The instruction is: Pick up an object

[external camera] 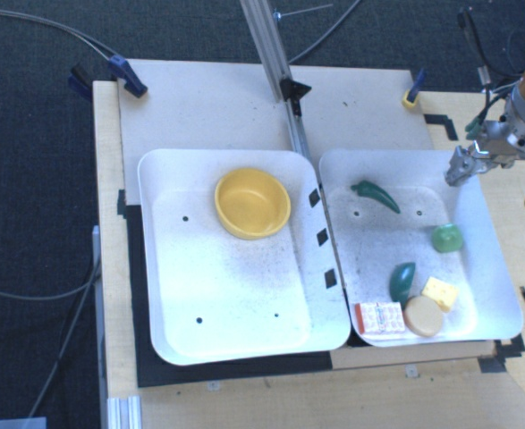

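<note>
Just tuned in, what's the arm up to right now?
The gripper hovers over the right bin's upper right corner with nothing between its fingers. Below it in that bin lie a green pepper, a green ball, a teal piece, cheese, a tan disc and a red-and-white box. The left bin holds a yellow bowl.

A robotics lab: a wooden tabletop (110,239) with clamped white board (199,105), two white bins (164,329), loose cables (29,21) over dark carpet (29,150), and an aluminium camera pole (260,16).
</note>
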You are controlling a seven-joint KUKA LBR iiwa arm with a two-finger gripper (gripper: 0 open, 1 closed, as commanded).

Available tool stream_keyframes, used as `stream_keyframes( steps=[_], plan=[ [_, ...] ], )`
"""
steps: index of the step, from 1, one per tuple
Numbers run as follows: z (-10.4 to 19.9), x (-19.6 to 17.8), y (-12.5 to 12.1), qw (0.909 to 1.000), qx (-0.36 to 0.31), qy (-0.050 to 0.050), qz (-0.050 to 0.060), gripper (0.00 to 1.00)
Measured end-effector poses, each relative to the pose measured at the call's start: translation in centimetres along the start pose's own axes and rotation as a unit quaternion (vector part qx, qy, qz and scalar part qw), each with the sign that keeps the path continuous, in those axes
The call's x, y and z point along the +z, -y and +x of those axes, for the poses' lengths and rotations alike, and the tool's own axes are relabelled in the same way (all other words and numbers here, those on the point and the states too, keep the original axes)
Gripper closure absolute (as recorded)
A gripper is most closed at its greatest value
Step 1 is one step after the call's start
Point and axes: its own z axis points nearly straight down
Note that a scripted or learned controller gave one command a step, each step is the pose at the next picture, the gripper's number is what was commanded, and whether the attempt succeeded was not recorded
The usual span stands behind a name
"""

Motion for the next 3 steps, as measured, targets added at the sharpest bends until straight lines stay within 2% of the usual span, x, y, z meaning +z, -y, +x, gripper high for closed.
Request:
stream_keyframes(
  steps=[1,2,3],
  plan=[
    [0.0,-5.7,-0.2,1.0000,-0.001,0.000,0.001,1.00],
    [4.4,-5.2,-0.2,1.0000,-0.002,-0.004,0.009,1.00],
    [9.4,-5.6,0.0,0.9999,-0.002,-0.004,0.010,1.00]
  ],
)
